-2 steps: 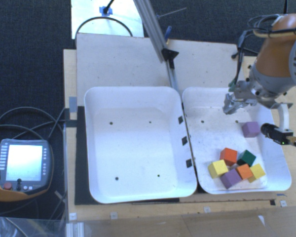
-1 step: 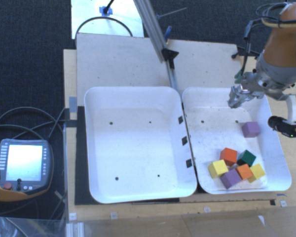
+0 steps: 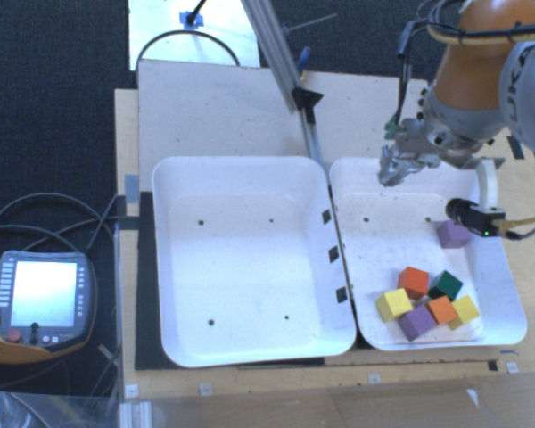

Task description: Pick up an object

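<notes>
Several small blocks lie in the right bin [image 3: 374,239]. A cluster sits near its front right: an orange block [image 3: 414,281], a dark green block [image 3: 446,285], a yellow block [image 3: 394,304], a purple block [image 3: 418,322], a second orange block [image 3: 442,310] and a second yellow block [image 3: 465,310]. A lone purple block [image 3: 453,234] rests by the right wall. My gripper [image 3: 392,173] hangs over the back edge of the right bin, well behind the cluster, with nothing seen between its fingers.
The left bin [image 3: 241,257] stands beside the right one. A metal pole [image 3: 276,43] slants across the back board. A teach pendant [image 3: 37,303] lies left of the bench. A black fitting with a cable [image 3: 474,214] sits at the right bin's rim.
</notes>
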Controlling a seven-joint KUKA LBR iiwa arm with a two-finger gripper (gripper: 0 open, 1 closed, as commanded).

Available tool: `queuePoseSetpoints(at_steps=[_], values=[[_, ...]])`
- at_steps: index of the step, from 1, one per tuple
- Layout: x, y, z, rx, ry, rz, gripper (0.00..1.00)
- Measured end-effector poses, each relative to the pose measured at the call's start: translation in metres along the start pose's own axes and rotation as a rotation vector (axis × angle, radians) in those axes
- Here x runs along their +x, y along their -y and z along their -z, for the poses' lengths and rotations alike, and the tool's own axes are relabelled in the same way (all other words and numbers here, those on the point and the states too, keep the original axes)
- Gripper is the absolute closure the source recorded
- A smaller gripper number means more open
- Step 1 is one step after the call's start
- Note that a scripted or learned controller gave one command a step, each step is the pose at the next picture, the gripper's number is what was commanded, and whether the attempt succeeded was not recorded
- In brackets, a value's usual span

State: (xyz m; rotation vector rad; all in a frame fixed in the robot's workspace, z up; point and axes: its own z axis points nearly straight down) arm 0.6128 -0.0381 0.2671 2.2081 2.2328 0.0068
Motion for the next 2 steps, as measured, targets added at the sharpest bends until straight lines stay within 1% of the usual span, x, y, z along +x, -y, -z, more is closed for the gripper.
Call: queuePoseSetpoints(at_steps=[1,2], values=[[0.048,-0.018,0.003,0.000,0.000,-0.001,1.00],[0.106,-0.035,0.002,0.000,0.000,0.000,1.00]])
